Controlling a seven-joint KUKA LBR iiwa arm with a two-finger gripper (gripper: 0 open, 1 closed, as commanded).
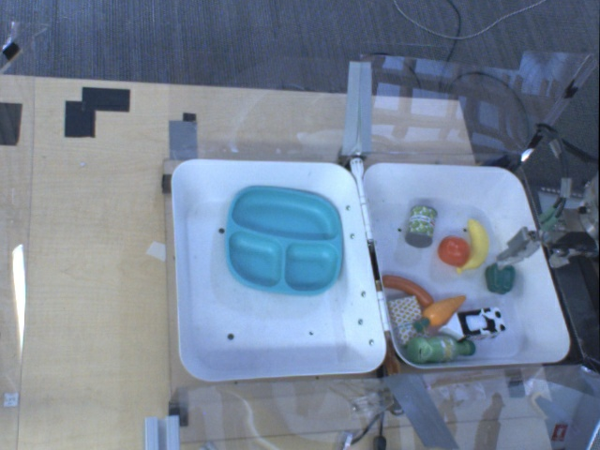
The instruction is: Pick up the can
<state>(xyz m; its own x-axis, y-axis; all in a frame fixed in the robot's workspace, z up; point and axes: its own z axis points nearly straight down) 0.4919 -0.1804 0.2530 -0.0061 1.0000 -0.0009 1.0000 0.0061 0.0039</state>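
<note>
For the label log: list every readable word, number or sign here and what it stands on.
None can be read.
can: label print too small and blurred.
green bottle: no legible print.
black and white box: pattern, no letters made out.
red tag at the bottom right edge: too small to read.

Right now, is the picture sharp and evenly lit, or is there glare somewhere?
Camera view: soft overall, so the can label is unreadable; clear panels behind the right bin catch pale reflections; a bright streak glares on the bench at left; the left bin has a faint shadow.
</note>
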